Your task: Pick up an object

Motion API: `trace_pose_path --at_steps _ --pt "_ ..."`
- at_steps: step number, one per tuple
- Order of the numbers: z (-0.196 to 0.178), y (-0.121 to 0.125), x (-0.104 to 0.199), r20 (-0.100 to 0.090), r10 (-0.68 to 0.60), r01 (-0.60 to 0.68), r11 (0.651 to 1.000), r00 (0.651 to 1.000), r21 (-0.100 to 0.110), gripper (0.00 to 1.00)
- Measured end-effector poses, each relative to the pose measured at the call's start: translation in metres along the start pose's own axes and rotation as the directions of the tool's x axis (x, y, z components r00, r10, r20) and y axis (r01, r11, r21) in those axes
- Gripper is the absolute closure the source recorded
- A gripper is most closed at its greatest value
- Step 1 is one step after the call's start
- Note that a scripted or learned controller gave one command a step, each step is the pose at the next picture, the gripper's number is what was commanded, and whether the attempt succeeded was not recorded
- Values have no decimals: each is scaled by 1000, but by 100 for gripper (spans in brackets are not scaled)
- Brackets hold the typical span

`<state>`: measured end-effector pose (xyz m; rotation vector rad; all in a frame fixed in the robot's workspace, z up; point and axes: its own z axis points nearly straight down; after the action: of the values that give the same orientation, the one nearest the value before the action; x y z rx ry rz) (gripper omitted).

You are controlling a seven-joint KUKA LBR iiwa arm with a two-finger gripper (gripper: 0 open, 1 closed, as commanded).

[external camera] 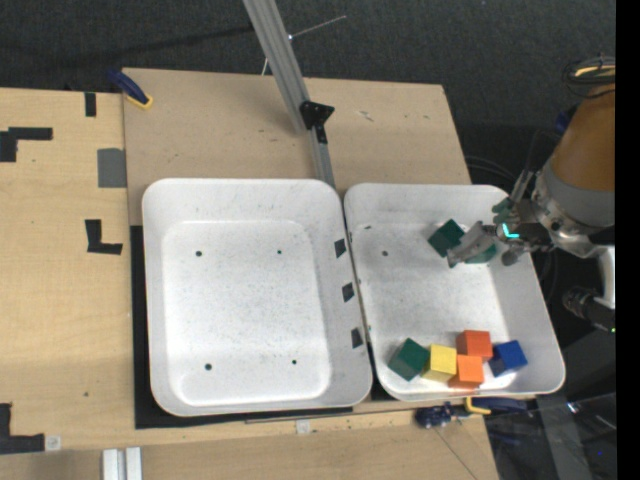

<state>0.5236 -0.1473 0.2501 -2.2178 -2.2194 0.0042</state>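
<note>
Gripping green block (447, 236), pincer (462, 251) closed around it

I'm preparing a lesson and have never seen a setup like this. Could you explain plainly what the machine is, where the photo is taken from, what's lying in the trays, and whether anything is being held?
The photo comes from one camera fixed above a wooden bench, looking down at a slant. Two shallow white bins sit side by side: the left bin and the right bin. The machine is a robot arm, grey and orange, reaching in from the right. Its tool is over the right bin, right beside a dark green block; whether it grips that block is unclear. Along the right bin's near edge lies a cluster of small blocks: a green one, a yellow one, two orange ones and a blue one.
</note>
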Motion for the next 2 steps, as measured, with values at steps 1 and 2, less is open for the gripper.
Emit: trace_pose_path --at_steps 1,2 --pt "-2 1 0 1 -1 1 1000 1000 -3 0" --pt "42 0 2 1 0 0 1000 1000 1 0"
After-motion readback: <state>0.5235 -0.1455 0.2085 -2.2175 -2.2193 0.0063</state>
